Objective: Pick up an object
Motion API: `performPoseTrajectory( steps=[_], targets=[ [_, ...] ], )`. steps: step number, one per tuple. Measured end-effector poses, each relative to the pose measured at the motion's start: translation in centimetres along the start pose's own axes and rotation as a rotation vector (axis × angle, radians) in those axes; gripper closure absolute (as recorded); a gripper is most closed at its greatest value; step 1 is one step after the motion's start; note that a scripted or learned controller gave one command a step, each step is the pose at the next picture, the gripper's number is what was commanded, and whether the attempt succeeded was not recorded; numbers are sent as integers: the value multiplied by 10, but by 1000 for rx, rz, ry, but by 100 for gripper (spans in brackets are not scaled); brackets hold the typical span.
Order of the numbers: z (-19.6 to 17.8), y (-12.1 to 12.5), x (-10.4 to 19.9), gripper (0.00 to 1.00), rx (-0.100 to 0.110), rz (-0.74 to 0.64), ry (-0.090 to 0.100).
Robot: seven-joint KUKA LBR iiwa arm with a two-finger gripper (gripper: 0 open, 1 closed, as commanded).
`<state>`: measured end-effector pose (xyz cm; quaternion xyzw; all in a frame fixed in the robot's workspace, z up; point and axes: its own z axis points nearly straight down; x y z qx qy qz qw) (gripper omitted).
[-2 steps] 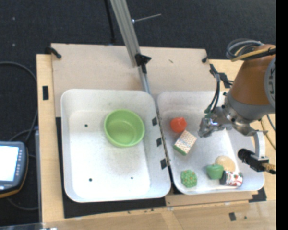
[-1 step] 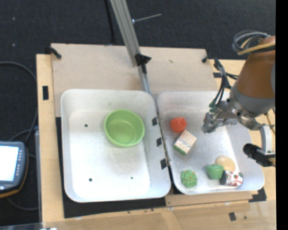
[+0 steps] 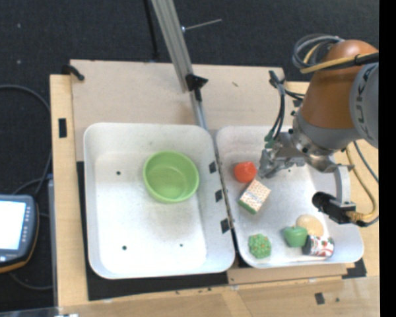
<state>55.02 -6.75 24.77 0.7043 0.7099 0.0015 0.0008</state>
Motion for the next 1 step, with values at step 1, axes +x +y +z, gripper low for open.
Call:
performPoseTrajectory(
  steps=[1],
  targets=[
    [-5,4,45,100,0,0,0]
  ],
)
